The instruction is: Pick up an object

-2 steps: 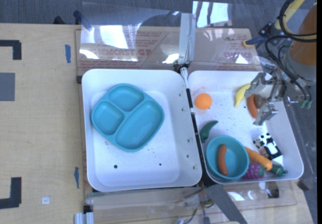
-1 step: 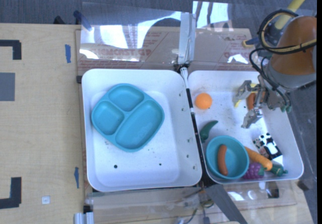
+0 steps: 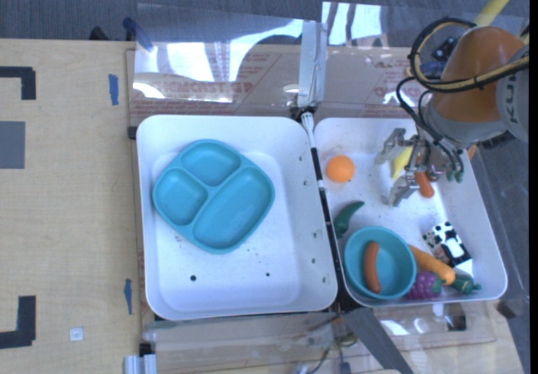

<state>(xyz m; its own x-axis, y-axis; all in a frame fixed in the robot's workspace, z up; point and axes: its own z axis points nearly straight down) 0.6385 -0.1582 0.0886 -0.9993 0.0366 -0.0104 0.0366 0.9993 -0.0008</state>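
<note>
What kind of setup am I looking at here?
Probably a lab bench for robot picking trials: two white bins side by side, toy food such as an orange and carrot, and taped cardboard behind.

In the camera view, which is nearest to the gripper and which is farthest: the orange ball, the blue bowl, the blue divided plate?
From the gripper:
1. Orange ball, in the right bin, on the side toward the left bin.
2. Blue bowl, right bin, near the front edge.
3. Blue divided plate, in the left bin.
</note>
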